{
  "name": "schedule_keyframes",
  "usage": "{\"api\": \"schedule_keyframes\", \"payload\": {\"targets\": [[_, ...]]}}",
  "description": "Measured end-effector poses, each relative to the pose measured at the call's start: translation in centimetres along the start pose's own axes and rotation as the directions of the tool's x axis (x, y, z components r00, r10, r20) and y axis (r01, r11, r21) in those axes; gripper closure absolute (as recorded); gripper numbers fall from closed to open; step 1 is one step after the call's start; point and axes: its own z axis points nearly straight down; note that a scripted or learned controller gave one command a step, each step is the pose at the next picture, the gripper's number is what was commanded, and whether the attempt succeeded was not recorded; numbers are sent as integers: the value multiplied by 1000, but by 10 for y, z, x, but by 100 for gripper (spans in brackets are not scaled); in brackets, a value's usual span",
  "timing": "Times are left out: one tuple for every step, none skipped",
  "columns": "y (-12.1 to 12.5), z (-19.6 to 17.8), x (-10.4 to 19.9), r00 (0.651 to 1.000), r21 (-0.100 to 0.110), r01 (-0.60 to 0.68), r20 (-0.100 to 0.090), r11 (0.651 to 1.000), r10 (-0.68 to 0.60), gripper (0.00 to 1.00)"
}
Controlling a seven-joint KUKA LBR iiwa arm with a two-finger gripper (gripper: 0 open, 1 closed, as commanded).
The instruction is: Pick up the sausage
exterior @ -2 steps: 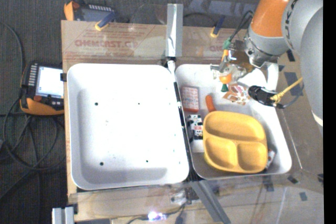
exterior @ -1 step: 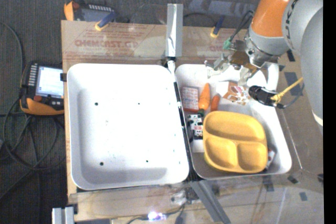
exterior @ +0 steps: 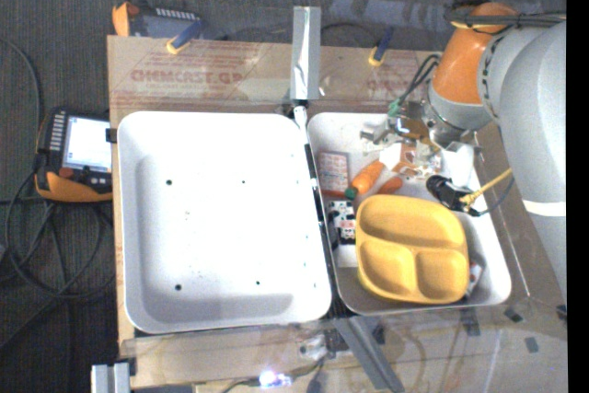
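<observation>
Camera view: sausage (exterior: 367,177) lies slanted beside yellow tray (exterior: 411,250), right bin (exterior: 495,283)
Gripper (exterior: 405,143): hovers just above-right, grip state can't tell
Handling: likely light, smooth, rolls; pinch across middle

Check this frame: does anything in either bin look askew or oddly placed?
Yes. The yellow divided tray sits tilted in the right bin, crowding smaller items against the bin's far end, where the pincer hangs. The left bin looks orderly.

The left white bin (exterior: 221,216) adjoins the right white bin (exterior: 502,285). In the right bin, a yellow divided tray (exterior: 411,250) lies near an orange carrot (exterior: 367,177). An orange-cased handheld pendant (exterior: 75,156) rests left of the bench (exterior: 212,78).
</observation>
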Motion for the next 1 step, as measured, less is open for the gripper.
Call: {"api": "schedule_keyframes", "payload": {"targets": [[-13,6,-9,998,-26,69,-2,997,-69,0]]}}
